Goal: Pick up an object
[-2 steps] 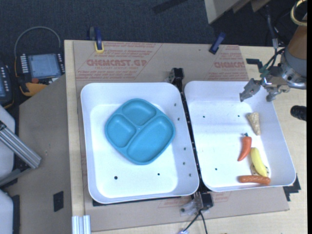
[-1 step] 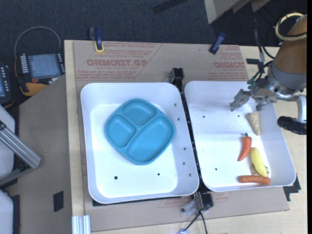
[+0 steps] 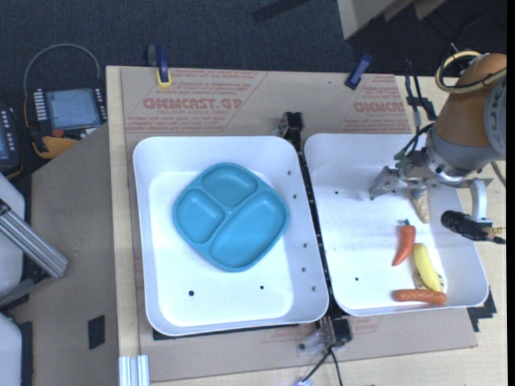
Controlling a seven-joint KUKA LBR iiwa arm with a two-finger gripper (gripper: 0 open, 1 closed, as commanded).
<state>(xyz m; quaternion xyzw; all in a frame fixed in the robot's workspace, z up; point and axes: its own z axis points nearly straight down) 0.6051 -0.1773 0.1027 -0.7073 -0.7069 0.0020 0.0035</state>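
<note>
Fingers (image 3: 402, 185): spread and empty, hovering over the upper part of the right bin (image 3: 354, 215), so you can drop on a target. Left to right: blue divided plate (image 3: 231, 215) fills the left bin (image 3: 153, 215) centre; red pepper (image 3: 405, 244), banana (image 3: 427, 267) and orange carrot (image 3: 418, 297) cluster lower right, just below the fingers.

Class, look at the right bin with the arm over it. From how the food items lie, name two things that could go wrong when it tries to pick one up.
1. The red pepper, banana and orange carrot lie close together, so closing on one may nudge or catch a neighbour.
2. The carrot lies near the right bin's front wall, which may block the end effector from a clean grasp.
</note>
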